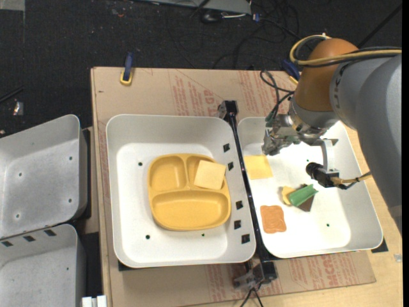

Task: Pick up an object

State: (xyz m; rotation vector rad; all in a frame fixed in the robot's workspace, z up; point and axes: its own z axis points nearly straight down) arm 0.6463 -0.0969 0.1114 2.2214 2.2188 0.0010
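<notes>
Black flooring strewn with cables surrounds a cardboard-topped bench (160,85) bearing two shallow white bins. Toward the left bin's (121,190) middle sits a yellow divided plate (185,203), and a pale yellow slab (209,174) (perhaps a toy cheese slice) lies tilted over the plate's upper right compartment. Across the black divider, the right bin (345,229) holds a yellow square piece (258,167) near its left edge, an orange-brown textured piece (273,219) toward its lower left corner, and a green and yellow object (300,195) close to its centre. Over the right bin's upper left part hangs the gripper (276,141); whether its fingers are spread or closed cannot be made out, and nothing visibly sits between them.
</notes>
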